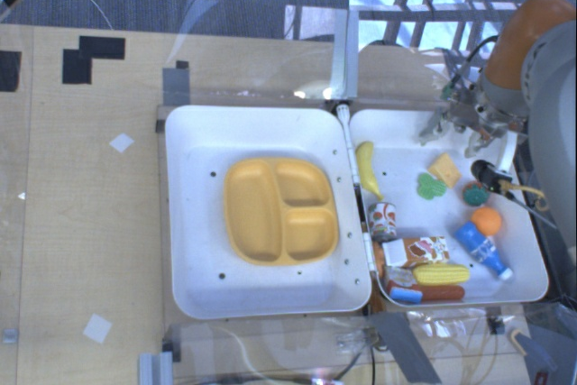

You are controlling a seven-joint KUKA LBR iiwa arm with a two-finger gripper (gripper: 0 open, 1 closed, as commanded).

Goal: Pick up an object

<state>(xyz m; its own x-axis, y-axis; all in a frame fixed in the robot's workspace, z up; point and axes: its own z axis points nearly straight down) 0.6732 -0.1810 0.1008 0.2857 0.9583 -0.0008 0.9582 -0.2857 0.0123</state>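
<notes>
Gripper sits over the upper right corner of the right bin, hanging from the grey arm with its orange band. Fingers are lost in cables and dark hardware, so I cannot tell whether they are spread or closed; nothing shows between them.

Nearest candidate: tan cracker-like block, just below and slightly left of the gripper, lying flat, no clear long axis. Next to it a green toy. Below the gripper: small green-orange ball, then an orange, then a blue bottle angled down-right.

Further left, a banana runs along the bin's left wall, long axis top to bottom. Corn cob lies crosswise near the bottom edge.

Left bin holds a yellow divided plate, well apart from the gripper.

Judgement: pick not yet begun; shortest move is down-left to the tan block.
</notes>
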